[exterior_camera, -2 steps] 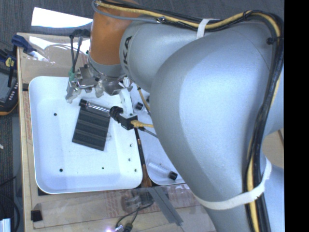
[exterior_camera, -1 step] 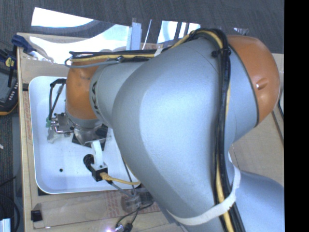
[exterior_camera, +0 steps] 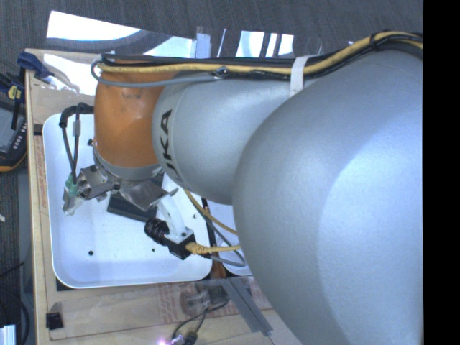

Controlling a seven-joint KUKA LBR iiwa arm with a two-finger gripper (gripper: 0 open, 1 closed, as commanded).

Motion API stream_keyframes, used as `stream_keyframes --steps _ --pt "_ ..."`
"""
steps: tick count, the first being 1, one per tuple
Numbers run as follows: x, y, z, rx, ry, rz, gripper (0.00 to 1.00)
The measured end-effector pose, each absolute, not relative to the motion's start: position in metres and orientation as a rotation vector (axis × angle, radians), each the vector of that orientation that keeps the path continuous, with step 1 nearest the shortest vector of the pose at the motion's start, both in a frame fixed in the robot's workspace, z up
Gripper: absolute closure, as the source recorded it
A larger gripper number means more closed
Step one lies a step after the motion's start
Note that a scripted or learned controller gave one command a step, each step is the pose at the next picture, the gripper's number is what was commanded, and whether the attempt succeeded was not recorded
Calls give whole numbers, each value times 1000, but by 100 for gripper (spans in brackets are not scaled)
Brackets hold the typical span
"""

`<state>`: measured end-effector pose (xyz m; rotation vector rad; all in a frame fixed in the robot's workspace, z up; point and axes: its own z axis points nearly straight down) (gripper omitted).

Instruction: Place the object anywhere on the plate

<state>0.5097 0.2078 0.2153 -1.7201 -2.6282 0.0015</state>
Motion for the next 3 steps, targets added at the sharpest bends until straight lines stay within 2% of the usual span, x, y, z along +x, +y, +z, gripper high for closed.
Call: stream_keyframes --steps 1,2,3 --pt "608 153 226 -1456 -2784 2 0" --pt "558 183 153 -1301 -2856 5 0" --pt "571 145 194 -1242 -2885 2 0"
